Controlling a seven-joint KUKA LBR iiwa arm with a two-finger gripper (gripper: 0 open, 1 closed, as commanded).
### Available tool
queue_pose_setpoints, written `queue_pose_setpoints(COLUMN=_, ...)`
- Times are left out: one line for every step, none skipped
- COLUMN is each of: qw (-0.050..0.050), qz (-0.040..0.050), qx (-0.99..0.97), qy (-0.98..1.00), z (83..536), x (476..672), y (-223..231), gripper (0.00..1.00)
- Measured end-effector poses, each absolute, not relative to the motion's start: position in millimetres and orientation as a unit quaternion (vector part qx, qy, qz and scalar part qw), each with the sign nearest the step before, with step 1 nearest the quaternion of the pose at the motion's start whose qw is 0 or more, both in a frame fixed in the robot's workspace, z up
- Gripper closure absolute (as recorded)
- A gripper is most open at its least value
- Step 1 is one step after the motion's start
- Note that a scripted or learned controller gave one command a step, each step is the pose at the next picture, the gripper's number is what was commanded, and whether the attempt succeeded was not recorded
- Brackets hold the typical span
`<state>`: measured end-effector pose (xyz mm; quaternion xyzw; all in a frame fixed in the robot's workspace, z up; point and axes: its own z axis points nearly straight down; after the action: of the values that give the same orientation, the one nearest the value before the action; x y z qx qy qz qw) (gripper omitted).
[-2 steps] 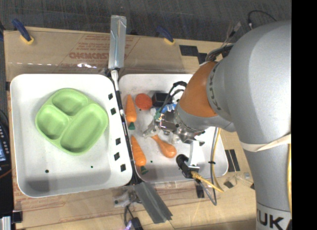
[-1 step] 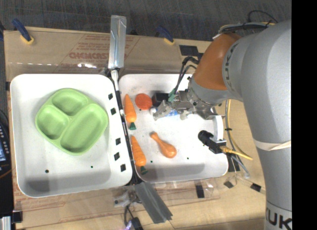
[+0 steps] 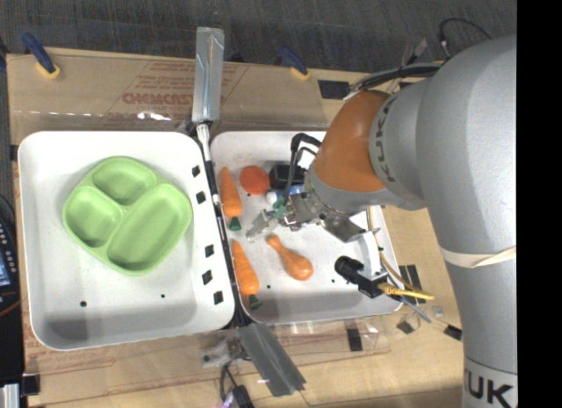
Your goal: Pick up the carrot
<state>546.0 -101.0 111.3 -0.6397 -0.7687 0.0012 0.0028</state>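
Note:
Two carrots lie in the right bin point(image 3: 351, 305) along its left wall: one carrot point(image 3: 229, 194) towards the back, and a second carrot point(image 3: 245, 268) near the front corner. My gripper point(image 3: 260, 224) hangs low over the bin's middle, just right of the gap between the two carrots and touching neither. Its silvery fingers point(image 3: 252, 230) point left and stand open with nothing between them. The grey arm and its orange band point(image 3: 351, 147) cover the right part of the bin.
A red-orange round fruit point(image 3: 255, 178) sits at the back beside the upper carrot. An orange drumstick-shaped piece point(image 3: 293, 260) lies just below the gripper. A small dark green bit point(image 3: 235, 222) rests by the left wall. The left bin point(image 3: 53, 310) holds a green divided plate point(image 3: 127, 213).

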Motion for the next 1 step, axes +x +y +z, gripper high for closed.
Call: queue_pose_setpoints(qw=0.001, qz=0.0005, qx=-0.607, qy=-0.795, z=91.1, x=554.4, y=-138.3, gripper=0.00)
